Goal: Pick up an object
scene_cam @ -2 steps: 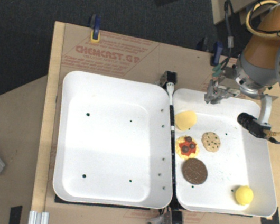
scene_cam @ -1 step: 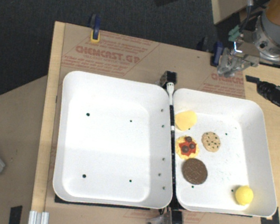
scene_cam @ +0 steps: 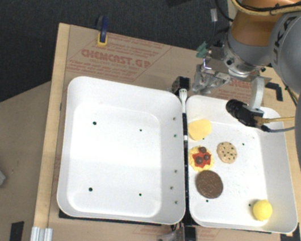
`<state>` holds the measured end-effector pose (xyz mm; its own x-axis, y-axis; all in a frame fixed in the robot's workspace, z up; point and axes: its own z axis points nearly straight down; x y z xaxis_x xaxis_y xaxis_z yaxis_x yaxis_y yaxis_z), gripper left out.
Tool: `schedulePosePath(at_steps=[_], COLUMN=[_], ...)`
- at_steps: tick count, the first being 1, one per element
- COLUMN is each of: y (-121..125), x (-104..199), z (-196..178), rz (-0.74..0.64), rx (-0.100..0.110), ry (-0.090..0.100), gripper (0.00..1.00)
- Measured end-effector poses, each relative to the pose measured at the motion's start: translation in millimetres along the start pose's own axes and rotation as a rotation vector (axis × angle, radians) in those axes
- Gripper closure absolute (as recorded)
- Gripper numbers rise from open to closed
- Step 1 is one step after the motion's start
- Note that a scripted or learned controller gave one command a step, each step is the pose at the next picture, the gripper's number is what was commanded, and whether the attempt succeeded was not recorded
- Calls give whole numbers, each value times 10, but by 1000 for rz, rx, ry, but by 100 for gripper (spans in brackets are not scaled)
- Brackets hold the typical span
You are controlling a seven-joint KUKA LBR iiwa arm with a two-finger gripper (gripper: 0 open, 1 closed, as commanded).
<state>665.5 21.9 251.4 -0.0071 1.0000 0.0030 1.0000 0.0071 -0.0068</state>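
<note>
The right bin (scene_cam: 280,169) holds several small food-like pieces. A pale yellow disc (scene_cam: 199,128) lies near its far left corner. A chocolate-chip cookie (scene_cam: 227,152) sits to the right of it. A small yellow piece with red toppings (scene_cam: 201,158) lies by the left wall, with a dark brown round cookie (scene_cam: 209,184) just in front of it. A yellow ball (scene_cam: 262,210) rests near the front right corner. My gripper (scene_cam: 206,79) hangs above the far left edge of the right bin, beyond the yellow disc, with nothing visibly in it.
The left bin (scene_cam: 113,151) stands beside the right one, and the two share a raised middle rim (scene_cam: 183,146). A black fitting with a cable (scene_cam: 245,113) hangs from the arm over the right bin's far side. A blue and yellow clamp (scene_cam: 103,29) sits at the bench's far left.
</note>
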Motion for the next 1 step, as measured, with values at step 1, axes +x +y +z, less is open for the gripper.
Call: schedulePosePath(at_steps=[1], y=[15], x=[720], z=[-497], rz=[1], rx=[-14], ry=[-1], gripper=[100])
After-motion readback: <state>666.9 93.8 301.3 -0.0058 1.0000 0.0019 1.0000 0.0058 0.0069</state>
